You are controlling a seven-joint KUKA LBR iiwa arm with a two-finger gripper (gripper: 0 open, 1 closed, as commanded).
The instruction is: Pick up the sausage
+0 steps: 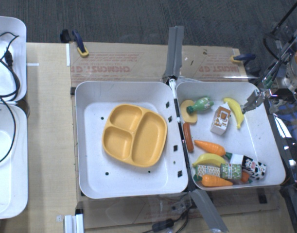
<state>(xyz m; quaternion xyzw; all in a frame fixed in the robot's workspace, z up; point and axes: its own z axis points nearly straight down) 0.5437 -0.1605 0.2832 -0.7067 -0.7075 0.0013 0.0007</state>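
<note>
The sausage point(188, 136) is a reddish-brown stick lying lengthwise along the left wall of the right bin point(277, 144), just below a tan disc. My gripper point(252, 103) hovers over the bin's upper right corner, near a banana point(235, 110) and far to the right of the sausage. It is open, with nothing between its fingers.
In the right bin are also a green bottle point(200, 104), a small carton point(220, 120), two carrots point(210, 146), a second banana point(209, 159) and several small boxes point(231, 170). The left bin point(87, 144) holds a yellow divided plate point(134, 135).
</note>
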